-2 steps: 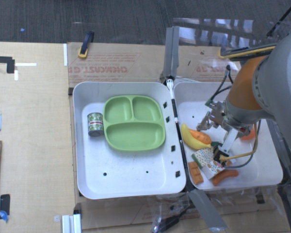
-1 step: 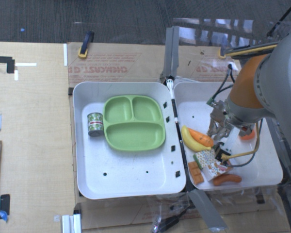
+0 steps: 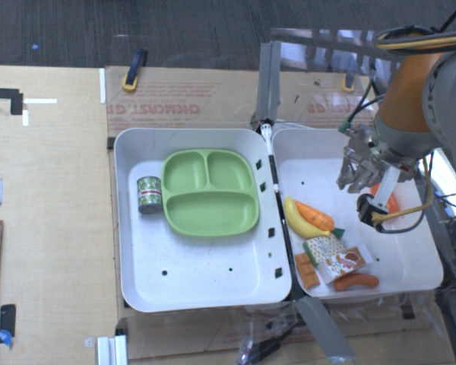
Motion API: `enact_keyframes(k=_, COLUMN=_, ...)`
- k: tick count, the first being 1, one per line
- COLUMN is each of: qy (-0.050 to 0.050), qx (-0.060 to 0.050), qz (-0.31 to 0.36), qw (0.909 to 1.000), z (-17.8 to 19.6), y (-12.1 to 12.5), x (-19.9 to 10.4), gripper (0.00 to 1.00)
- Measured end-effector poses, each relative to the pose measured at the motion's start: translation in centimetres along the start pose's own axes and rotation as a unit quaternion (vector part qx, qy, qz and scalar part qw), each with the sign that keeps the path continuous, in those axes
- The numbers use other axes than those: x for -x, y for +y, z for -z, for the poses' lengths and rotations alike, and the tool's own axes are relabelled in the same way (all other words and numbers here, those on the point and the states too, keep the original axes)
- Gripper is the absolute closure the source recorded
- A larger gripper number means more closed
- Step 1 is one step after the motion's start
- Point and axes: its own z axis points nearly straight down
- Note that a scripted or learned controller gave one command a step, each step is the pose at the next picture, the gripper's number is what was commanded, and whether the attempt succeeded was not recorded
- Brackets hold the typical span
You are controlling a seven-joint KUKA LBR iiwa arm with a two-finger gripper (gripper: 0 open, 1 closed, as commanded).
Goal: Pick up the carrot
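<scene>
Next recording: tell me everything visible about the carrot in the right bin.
The carrot is a small orange piece, smooth and plastic-looking like toy food, tapering toward the upper left. It lies flat on the floor of the right bin, near that bin's left side, slanting from upper left to lower right. Its lower-left side rests against the yellow banana; just below it is a printed packet. The gripper is up and to its right, apart from it.

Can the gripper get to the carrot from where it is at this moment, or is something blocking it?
Probably yes. The gripper hangs in the right bin, and the carrot lies to its left on top of the banana with nothing over it.
</scene>
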Motion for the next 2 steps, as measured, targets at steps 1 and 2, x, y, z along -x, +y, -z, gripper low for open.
enact_keyframes(k=1, qy=0.000, qx=-0.001, qz=0.000, qw=1.0000, z=0.0, y=0.0, x=0.0, gripper=0.00)
enact_keyframes(k=2, qy=0.001, qx=0.001, qz=0.051, qw=0.9987, z=-9.9, y=-2.7, x=3.6, gripper=0.00)
